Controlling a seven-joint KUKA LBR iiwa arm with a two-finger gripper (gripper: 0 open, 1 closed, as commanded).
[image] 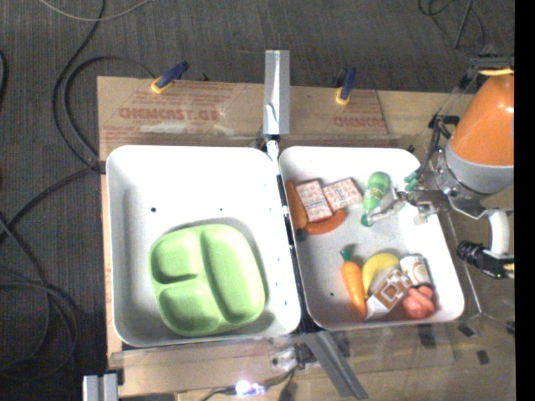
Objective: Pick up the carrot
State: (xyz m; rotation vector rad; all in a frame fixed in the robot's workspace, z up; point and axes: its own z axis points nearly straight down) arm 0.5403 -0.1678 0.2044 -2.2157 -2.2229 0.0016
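Two shallow white bins sit side by side on a cardboard sheet (pixel 201 111). The left bin (pixel 134 190) holds a green divided plate (pixel 207 280) near its front. The right bin (pixel 435 249) holds two small pink boxes (pixel 328 199) lying on an orange object near the back left corner, a green bottle (pixel 376 192) just beside them, and a banana (pixel 378 266) touching a printed carton (pixel 394 289) and a red item (pixel 418 302) at the front. Two clamps (pixel 170 76) grip the cardboard's far edge. Cables (pixel 75 73) lie on the dark floor.
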